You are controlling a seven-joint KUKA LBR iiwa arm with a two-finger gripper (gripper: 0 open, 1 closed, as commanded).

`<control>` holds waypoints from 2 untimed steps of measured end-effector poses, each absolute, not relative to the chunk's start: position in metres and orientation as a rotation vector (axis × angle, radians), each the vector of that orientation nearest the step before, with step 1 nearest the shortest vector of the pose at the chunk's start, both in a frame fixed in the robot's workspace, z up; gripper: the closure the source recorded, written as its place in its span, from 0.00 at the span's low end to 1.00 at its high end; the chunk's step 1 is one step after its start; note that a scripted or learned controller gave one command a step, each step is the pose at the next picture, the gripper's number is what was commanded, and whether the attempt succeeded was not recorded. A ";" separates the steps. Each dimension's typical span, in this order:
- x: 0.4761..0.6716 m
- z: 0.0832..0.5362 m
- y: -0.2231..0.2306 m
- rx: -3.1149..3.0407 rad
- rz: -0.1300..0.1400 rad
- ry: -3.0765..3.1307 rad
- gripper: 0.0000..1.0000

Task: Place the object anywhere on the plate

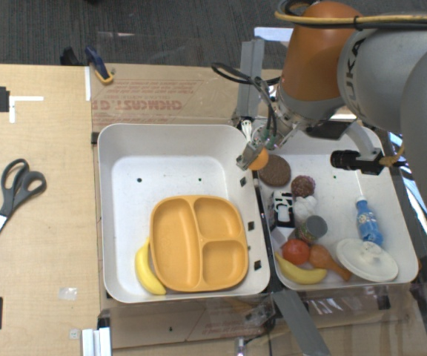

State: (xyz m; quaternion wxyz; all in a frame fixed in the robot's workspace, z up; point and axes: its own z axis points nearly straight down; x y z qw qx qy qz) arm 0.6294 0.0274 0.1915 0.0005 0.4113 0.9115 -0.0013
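Between the bins, the tool (255, 154) grips a small orange object (259, 159) — lifted.

one camera | fixed above my tabletop (35, 221) | looks down slantwise on both bins (124, 147) | my arm (376, 58) enters from right

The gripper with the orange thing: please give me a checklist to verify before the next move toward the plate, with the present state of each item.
1. Object in grasp: a small orange object sits at the gripper tips. Ok, though how firm the grasp is, cannot tell.
2. Gripper position: above the wall between the two bins, not yet over the plate. Not ok.
3. Plate compartments free to receive the object: ok.
4. Banana lies partly under the plate's left edge, so the plate may sit tilted: cannot tell.
5. Path from gripper to plate across the left bin: ok.
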 end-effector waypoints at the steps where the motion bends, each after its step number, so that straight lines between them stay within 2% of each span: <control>1: 0.537 0.216 0.084 1.215 -0.002 2.897 1.00; 2: 0.537 0.216 0.084 1.216 -0.002 2.897 0.00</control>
